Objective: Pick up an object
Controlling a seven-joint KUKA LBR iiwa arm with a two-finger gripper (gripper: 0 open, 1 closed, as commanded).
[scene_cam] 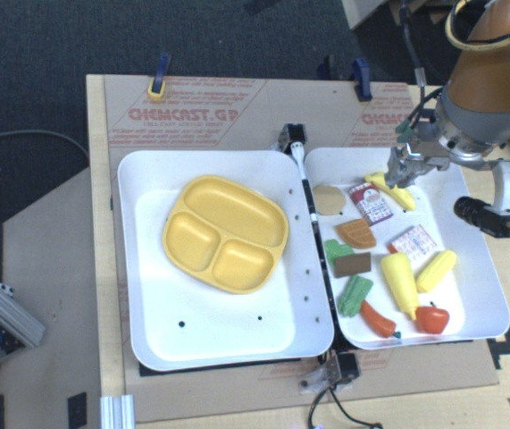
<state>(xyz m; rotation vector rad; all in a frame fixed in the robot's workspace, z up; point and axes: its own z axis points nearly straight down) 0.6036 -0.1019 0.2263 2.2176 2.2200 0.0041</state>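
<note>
The right bin point(496, 284) holds several toy foods. A yellow banana point(392, 193) lies near its far edge, next to a red and white packet point(372, 204) and a tan round cookie point(330, 200). My gripper point(404, 172) hangs right over the banana's far end, close to it or touching it. Nearer the front lie an orange toast slice point(356, 233), a brown block point(353, 264), a green pepper point(355, 293), a yellow bottle point(400, 282), a corn cob point(437, 270), a pink packet point(413, 239) and a red tomato point(431, 318).
The left bin point(147, 311) holds a yellow divided plate point(226, 232). A black ridge with clamps point(308, 213) separates the two bins. A black cylinder point(482, 214) juts over the right bin's right rim. The arm's orange band point(503, 21) rises at the top right.
</note>
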